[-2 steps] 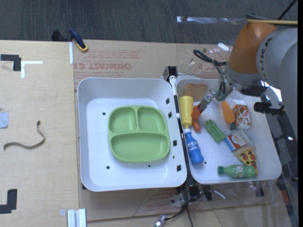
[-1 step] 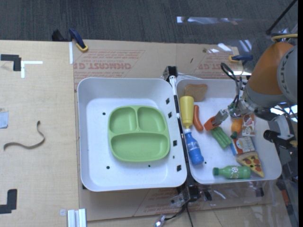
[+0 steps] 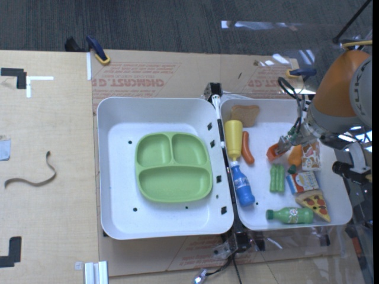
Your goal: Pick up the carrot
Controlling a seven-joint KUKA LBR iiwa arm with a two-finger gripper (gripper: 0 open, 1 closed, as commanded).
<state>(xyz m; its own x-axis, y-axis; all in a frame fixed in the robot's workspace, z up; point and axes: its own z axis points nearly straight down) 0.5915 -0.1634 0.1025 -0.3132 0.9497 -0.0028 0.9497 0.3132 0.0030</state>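
— Gripper (image 3: 288, 141), low in the right bin (image 3: 263, 215): whether it is open or closed, I cannot tell. Where is the carrot?

— Carrot (image 3: 294, 156) lies just beside the fingertips, orange, near a red item (image 3: 274, 151) on their left. It cannot be seen clamped.

— And around them?

— Snack packets (image 3: 307, 169) and a pizza slice (image 3: 314, 204) sit to the carrot's right and below; green beans (image 3: 276, 178) lie just left. Further off, a mustard bottle (image 3: 233, 138), a sausage (image 3: 247, 148) and a blue bottle (image 3: 241, 185) line the bin's left wall; a green bottle (image 3: 289, 216) lies along the bottom. The left bin (image 3: 112, 176) holds a green divided plate (image 3: 173, 167).
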